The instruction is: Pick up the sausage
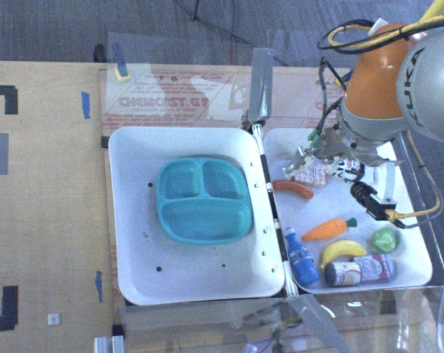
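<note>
Arm [398, 79] leans over the right bin [420, 267], wrist low so the gripper [310, 160] hangs just above the sausage [293, 189] at the bin's left wall. Grip state? Cannot tell. Sausage lies loose, unheld, carrot [328, 229] nearby.

1. We see the sausage [293, 190] lying open on its near side, bare floor toward the carrot [328, 229].
2. Just behind it, the gripper [310, 164] and a small packet [314, 175] crowd it.
3. The bin divider [265, 190] stands close on its left.
</note>
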Motion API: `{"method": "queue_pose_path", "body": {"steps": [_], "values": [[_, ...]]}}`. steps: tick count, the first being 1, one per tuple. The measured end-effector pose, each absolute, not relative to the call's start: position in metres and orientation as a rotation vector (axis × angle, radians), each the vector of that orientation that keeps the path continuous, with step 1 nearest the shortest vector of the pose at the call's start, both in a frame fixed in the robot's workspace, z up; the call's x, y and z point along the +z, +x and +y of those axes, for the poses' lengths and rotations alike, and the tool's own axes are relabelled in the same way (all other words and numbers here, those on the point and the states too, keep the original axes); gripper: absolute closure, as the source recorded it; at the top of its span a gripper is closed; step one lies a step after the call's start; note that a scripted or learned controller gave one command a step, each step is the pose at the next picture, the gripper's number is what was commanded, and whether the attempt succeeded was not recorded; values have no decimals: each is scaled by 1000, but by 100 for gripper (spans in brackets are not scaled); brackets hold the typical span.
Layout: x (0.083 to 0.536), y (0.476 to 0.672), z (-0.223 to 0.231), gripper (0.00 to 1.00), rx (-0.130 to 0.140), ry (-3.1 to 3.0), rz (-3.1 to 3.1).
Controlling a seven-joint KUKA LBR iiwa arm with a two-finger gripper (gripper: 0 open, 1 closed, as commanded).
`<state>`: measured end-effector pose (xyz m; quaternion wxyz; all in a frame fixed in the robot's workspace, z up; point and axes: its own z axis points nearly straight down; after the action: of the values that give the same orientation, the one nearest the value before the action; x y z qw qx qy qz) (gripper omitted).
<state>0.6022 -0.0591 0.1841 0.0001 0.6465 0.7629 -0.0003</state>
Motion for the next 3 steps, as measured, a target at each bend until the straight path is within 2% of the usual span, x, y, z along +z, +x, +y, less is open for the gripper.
{"method": "queue_pose_path", "body": {"steps": [1, 2, 3], "values": [[235, 595, -96, 0, 0, 2139, 2298], [101, 611, -94, 0, 15, 2063, 2350], [102, 611, -94, 0, 15, 2063, 2350]]}}
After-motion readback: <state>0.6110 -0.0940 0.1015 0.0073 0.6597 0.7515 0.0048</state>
